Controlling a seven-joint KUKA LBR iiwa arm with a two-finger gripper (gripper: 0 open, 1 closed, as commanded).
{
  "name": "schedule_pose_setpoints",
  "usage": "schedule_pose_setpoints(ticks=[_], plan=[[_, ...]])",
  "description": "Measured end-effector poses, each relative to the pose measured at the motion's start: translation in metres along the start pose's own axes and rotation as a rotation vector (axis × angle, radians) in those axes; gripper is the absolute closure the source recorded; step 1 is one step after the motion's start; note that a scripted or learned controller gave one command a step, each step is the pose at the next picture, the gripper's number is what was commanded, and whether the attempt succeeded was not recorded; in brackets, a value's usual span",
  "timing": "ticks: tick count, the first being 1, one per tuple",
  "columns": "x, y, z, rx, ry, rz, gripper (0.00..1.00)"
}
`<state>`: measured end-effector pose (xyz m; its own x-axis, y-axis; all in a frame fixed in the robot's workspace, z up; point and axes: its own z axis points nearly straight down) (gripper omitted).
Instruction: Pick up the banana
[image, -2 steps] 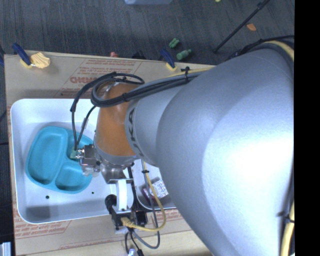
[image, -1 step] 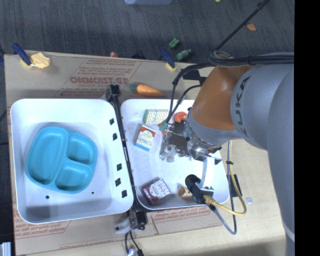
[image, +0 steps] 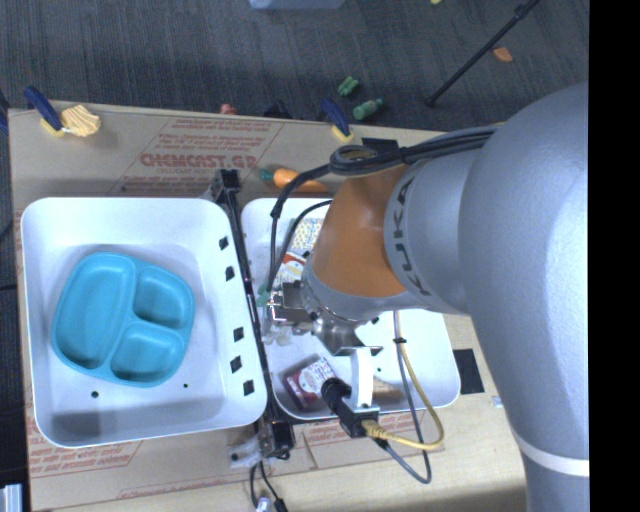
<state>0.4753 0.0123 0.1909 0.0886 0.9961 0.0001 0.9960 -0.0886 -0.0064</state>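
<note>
My arm (image: 500, 230): comes in from the right of the frame, grey and bulky, with its orange band (image: 365, 240) near the centre, covering most of the right bin.
My gripper (image: 292, 308): low over the left part of the right bin, just right of the wall shared by the two bins.
My grip: tucked under my own wrist; I can't make out whether it is spread or pressed together, or whether it pinches anything.
Banana: I can't say where it lies; my arm hides much of the right bin.
Right bin (image: 432, 345): white, a bare strip of floor showing at the right.
Dark red packet (image: 308, 384): at the lower edge of the right bin, below my gripper.
Printed packet (image: 303, 238): upper part of the right bin, partly under my arm.
Left bin (image: 120, 204): white, at the left of the frame.
Blue plate (image: 122, 318): a divided plate in the left bin, toward its left side.
Orange thing (image: 288, 178): on the bench (image: 150, 150), just above the right bin's top edge.
</note>
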Motion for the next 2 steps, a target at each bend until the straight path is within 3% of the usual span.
schedule_pose_setpoints(ticks=[1, 2], plan=[[0.054, -0.004, 0.0, -0.003, 0.0, -0.133, 1.0], [0.107, -0.01, 0.024, 0.002, -0.001, -0.06, 1.0]])
